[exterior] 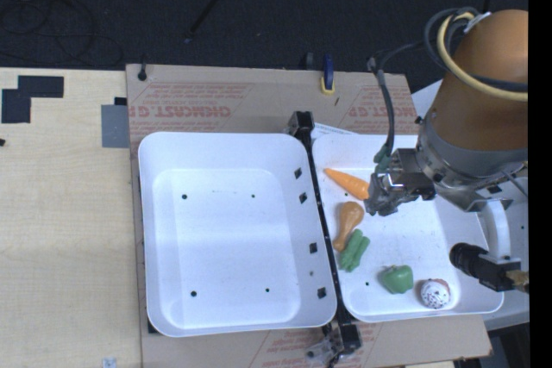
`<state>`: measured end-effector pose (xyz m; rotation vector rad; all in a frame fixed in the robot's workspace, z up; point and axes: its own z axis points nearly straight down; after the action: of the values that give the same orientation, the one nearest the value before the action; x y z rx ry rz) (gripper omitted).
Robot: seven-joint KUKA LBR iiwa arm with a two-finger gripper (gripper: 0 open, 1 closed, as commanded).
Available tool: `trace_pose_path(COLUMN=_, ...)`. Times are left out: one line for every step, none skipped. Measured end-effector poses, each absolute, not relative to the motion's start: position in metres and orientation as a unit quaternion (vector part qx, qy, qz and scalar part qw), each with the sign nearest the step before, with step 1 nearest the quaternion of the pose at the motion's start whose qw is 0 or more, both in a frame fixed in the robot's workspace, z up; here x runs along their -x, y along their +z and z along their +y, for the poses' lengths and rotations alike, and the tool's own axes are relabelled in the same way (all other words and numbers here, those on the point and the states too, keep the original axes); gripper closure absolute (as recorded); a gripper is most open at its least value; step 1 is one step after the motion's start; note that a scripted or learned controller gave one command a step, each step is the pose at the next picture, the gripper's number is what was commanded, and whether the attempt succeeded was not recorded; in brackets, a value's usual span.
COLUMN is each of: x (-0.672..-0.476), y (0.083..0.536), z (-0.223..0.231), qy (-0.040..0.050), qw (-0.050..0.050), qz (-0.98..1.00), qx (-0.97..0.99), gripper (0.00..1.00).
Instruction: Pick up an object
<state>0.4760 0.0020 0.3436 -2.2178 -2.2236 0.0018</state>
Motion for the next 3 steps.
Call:
trace_pose_path(x=-0.508, y=0.343, z=0.051, qy=0.0009, qw=0.000, qz=-0.708, qx=0.706, gripper=1.00)
trace_pose_path(x=-0.474, y=0.360, z=0.004, qy=0.0015, qw=0.001, qz=-0.706, qx=0.708, gripper=1.00)
trace_pose_path(x=-0.536, y=0.418, z=0.028, qy=-0.0006, qw=-0.001, qz=-0.708, qx=0.707, gripper=1.00)
